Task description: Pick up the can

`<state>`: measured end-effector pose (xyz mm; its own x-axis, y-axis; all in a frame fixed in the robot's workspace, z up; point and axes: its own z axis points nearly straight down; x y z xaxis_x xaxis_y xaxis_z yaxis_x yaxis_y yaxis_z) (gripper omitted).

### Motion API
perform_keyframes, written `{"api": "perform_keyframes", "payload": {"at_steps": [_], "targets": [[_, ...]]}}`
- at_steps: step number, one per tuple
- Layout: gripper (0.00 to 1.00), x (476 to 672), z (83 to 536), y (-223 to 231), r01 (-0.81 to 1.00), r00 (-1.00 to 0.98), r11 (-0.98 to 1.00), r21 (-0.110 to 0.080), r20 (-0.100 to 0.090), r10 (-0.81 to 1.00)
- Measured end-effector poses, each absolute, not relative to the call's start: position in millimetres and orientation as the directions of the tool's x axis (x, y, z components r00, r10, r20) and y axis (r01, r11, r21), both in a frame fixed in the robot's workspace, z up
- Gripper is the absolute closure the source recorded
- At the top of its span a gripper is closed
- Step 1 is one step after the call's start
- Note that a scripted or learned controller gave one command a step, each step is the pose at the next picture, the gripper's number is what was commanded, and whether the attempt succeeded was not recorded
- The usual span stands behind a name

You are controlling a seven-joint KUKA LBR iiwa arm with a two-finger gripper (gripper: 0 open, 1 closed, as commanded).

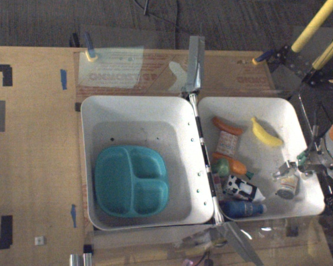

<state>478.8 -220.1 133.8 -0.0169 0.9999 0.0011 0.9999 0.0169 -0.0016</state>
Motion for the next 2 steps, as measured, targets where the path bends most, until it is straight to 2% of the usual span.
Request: {"api": "perform_keyframes", "payload": {"at_steps": [1,2], "targets": [[0.0,482.6,95.8,-216.1,0.998,-0.063,0.063,0.004,0.008,0.998],[1.0,481.4,104.8,-219.8,0.998,-0.057,0.057,0.004,0.002,0.998]]}}
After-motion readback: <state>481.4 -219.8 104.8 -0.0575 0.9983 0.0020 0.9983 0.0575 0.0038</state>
